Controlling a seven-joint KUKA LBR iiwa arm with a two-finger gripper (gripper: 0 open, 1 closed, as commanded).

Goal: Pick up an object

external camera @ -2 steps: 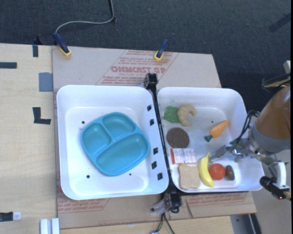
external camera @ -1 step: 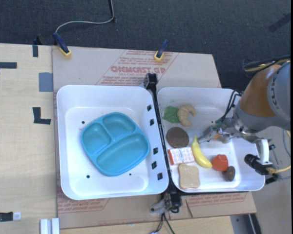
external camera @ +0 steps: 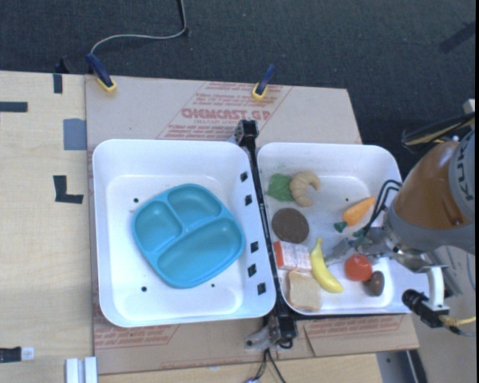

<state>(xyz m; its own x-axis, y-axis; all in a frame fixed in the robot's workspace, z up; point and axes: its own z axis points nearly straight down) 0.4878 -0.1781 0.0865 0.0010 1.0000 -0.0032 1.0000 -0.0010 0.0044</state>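
Left bin (external camera: 112, 238) is sitting left of centre, carrying the blue tray (external camera: 189, 234) | right bin (external camera: 383, 159) is holding the food toys at lower right | gripper (external camera: 359, 242) is hovering beside the tomato (external camera: 358, 267), jaw state cannot be told | you should be centring over the tomato, clear of the banana (external camera: 325, 268).

Bright, even overhead light, soft shadows inside the bins (external camera: 104, 214), slightly soft focus throughout.
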